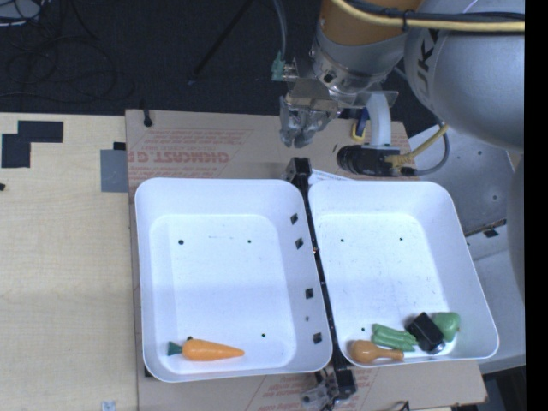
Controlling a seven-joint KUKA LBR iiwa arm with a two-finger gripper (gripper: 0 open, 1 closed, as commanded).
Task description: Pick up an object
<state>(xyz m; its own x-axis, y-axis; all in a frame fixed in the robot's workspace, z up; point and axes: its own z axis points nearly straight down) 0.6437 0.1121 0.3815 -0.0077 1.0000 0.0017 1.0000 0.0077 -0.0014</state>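
My gripper (299,134) hangs high over the far edge of the bench, above the gap between the two bins, well away from every object. An orange carrot with a green top (210,349) lies at the near left corner of the left bin (154,229). At the near right corner of the right bin (454,221) a small cluster lies together: an orange gourd-shaped toy (374,352), a green pod (394,338), a black block (425,331) and a green rounded piece (447,321).
A black divider strip (308,264) runs between the two bins. Brown cardboard (205,148) lies under the bins. The arm's grey body (479,50) fills the upper right.
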